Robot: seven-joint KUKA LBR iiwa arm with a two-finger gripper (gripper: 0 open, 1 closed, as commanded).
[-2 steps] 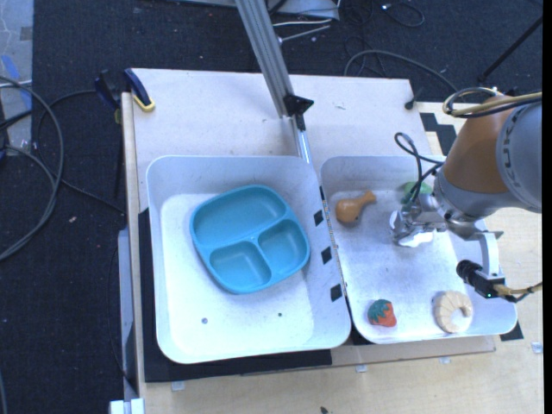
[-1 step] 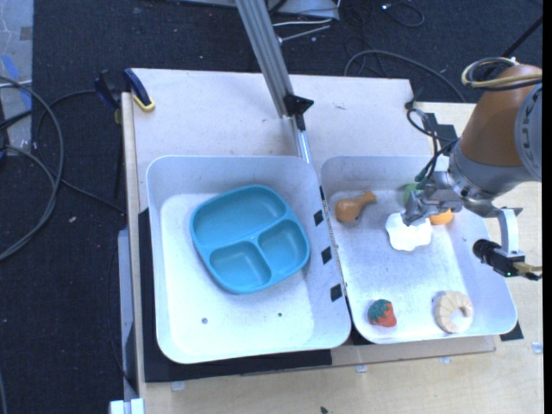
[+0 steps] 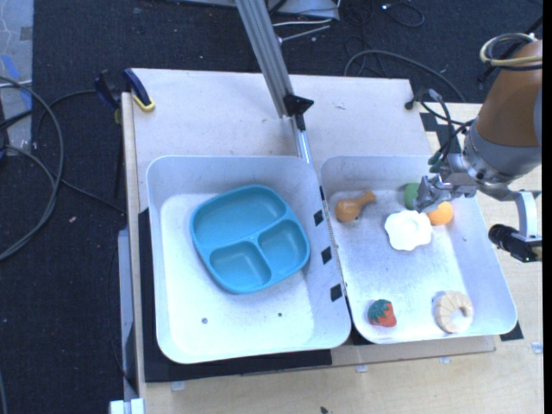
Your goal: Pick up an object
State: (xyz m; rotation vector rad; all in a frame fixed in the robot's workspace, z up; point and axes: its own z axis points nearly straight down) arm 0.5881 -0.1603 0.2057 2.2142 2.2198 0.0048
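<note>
The end effector (image 3: pixel 429 193) sits low over the far right part of the right bin (image 3: pixel 483 291), at the upper edge of its floor. Its fingers are dark and small against the clutter, and it cannot be told whether they are parted or closed, or whether anything sits between them. A green object (image 3: pixel 409 195) lies just to its left, half hidden by the end effector, so its shape cannot be made out. An orange ball-like object (image 3: pixel 442 215) lies just beside the end effector on the near side, partly covered by it.

The arm (image 3: pixel 509 119) enters from the right, with the orange band uppermost and the grey wrist section below it, angled down and leftward toward the bin. Its upper part is cut off by the frame edge.

A white fried-egg toy (image 3: pixel 407 230) lies near the orange object, toward the bin centre. A tan drumstick toy (image 3: pixel 352 206) lies at the far left of the same bin. A red strawberry-like toy (image 3: pixel 382 313) and a pale ring-shaped pastry toy (image 3: pixel 453 310) lie along the near edge, apart from each other.

The left bin (image 3: pixel 172 317) holds a blue three-compartment plate (image 3: pixel 249 238). Both bins rest on the tabletop (image 3: pixel 216 110).
</note>
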